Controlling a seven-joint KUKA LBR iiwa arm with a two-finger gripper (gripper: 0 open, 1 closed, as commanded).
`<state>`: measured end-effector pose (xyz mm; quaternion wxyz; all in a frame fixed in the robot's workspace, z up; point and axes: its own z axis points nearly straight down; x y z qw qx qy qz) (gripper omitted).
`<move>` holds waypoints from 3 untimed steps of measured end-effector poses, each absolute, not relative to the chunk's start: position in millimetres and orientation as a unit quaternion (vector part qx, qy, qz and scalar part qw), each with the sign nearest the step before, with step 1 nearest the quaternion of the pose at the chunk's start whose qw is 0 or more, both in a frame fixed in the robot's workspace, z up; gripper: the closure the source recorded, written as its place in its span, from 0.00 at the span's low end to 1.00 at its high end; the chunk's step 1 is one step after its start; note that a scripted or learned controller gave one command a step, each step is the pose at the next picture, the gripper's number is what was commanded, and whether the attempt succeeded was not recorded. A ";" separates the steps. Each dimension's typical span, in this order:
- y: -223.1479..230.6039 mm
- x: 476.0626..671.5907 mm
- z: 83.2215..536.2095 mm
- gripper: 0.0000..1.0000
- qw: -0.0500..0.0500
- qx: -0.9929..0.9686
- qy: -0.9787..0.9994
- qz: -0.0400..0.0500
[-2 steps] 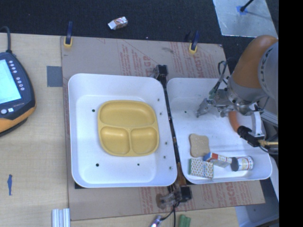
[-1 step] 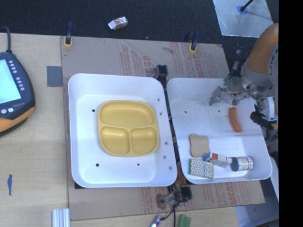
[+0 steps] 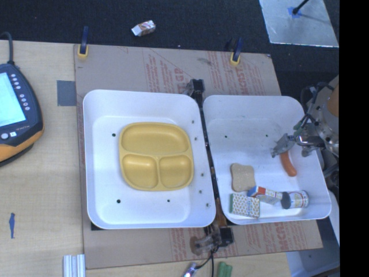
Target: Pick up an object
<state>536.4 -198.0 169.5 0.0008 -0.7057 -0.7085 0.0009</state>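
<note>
You see the gripper (image 3: 286,146) hanging beside the orange sausage (image 3: 289,165) in the right bin (image 3: 253,105); I judge it lines up a grasp. Whether it is clenched, I cannot tell.

Two white bins sit side by side on a cardboard sheet (image 3: 173,68) on the counter (image 3: 40,189). The left bin (image 3: 95,154) holds a yellow divided plate (image 3: 155,156), roughly centred. The right bin (image 3: 253,111) holds a tan bread slice (image 3: 243,177), a green-patterned packet (image 3: 245,205) just below it, a tube (image 3: 279,198) lying beside the packet near the front wall, and an orange sausage (image 3: 288,165) near the right wall. The gripper (image 3: 283,148) reaches in over the right wall, its tip just beside the sausage's upper end. A tablet (image 3: 16,114) with an orange edge lies at the far left. A small wrapper (image 3: 143,28) lies on the dark floor beyond.
</note>
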 end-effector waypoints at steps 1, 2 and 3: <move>-210.9 571.6 93.2 0.00 0.001 -0.705 -0.710 0.001; -211.6 572.1 104.1 1.00 0.001 -0.704 -0.710 0.001; -116.3 637.9 92.8 1.00 0.000 -0.705 -0.709 0.000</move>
